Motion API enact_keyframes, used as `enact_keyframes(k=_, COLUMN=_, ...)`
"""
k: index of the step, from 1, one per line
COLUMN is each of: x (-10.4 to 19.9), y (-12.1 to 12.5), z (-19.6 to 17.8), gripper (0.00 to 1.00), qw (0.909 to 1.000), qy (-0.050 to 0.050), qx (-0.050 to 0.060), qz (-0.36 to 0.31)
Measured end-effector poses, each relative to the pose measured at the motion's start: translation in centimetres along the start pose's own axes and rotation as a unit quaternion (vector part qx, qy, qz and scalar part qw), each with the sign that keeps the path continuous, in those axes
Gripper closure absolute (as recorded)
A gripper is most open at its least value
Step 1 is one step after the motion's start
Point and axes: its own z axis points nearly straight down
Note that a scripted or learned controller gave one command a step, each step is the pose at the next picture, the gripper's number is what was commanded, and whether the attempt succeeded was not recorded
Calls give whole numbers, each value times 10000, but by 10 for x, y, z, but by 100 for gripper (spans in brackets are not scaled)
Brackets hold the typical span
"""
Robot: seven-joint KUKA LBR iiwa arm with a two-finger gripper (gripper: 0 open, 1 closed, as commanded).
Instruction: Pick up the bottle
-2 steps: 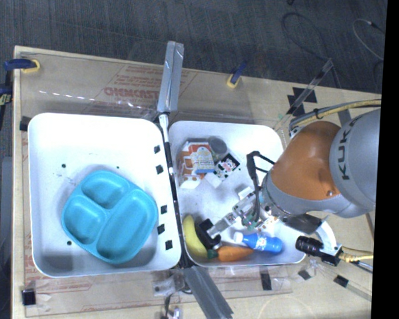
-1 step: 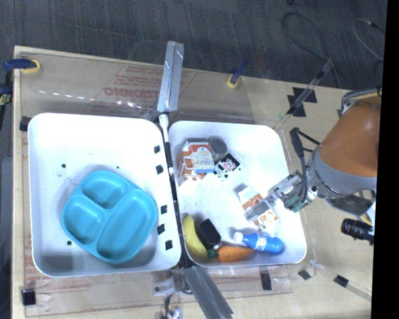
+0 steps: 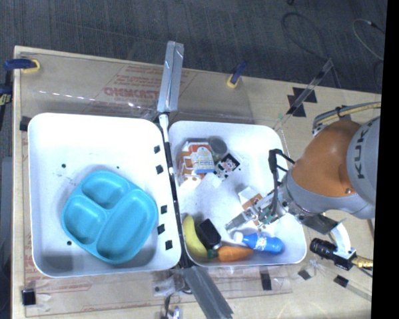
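Observation:
The bottle [image 3: 263, 243] is blue with a white cap end and lies on its side near the front wall of the right bin [image 3: 254, 135]. An orange carrot [image 3: 233, 253] touches its left end. My gripper [image 3: 244, 208] hangs just up and left of the bottle, reaching in from the grey and orange arm [image 3: 325, 170] on the right. Its two fingers stand apart, one pale [image 3: 248, 193] and one silver [image 3: 239, 222], and the bottle is not between them. The gripper is open.
In the right bin a banana [image 3: 193, 236] and a black block [image 3: 209, 233] lie at the front left, and a snack packet [image 3: 198, 159] and a small black and white item [image 3: 227, 165] at the back. A blue divided plate [image 3: 110, 214] sits in the left bin [image 3: 47, 134].

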Motion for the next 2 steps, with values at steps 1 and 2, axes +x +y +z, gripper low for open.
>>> enact_keyframes(k=1, x=-1, y=1, z=-64, gripper=0, qw=9976, qy=-21, qx=-15, qz=-698)
enact_keyframes(k=2, x=0, y=1, z=8, gripper=0, qw=9999, qy=0, qx=-1, qz=-148)
